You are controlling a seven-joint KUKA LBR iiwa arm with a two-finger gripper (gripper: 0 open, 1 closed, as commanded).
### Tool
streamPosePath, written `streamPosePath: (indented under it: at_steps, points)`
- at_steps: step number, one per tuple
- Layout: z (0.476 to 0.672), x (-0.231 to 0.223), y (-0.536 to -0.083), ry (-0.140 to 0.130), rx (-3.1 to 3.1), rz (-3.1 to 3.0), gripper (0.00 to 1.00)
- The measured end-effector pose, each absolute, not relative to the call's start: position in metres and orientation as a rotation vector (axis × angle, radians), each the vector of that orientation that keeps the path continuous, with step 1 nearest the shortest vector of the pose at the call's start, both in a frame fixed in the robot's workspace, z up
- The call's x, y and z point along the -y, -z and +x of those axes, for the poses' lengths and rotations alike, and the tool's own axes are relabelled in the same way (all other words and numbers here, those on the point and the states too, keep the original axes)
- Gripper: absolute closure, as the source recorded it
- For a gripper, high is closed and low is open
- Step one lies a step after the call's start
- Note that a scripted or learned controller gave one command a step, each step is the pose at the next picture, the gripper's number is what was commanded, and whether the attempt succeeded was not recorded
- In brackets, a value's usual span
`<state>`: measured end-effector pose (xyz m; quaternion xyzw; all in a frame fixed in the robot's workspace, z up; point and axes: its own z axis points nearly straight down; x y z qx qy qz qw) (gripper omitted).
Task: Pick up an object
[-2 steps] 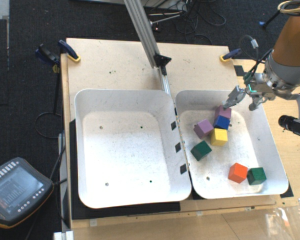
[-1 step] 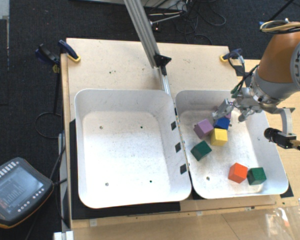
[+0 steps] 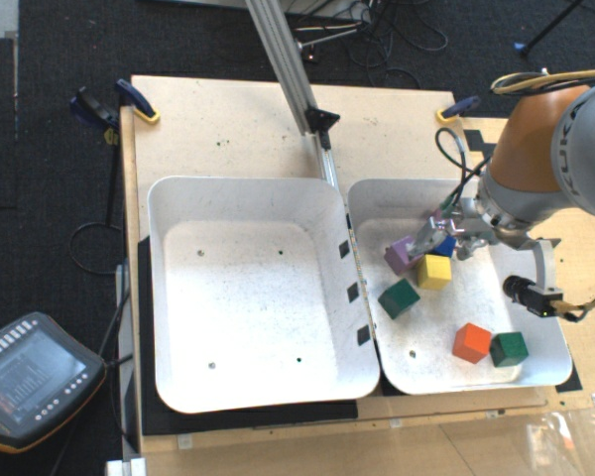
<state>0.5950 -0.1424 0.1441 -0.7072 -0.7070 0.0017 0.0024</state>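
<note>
In the right bin (image 3: 550,365), two green blocks (image 3: 399,297), one orange (image 3: 471,343); jaws' state unclear.

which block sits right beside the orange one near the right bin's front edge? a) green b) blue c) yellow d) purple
a: a green block sits against the orange block by the right bin's front edge, while the yellow block and purple block lie farther back near the gripper.
</note>
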Motion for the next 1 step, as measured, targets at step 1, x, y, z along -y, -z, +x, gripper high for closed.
streamPosePath:
  at_steps: [1]
  points:
    - [0.6015,0.1431,-0.1195,0.018,2.235,-2.231,0.0]
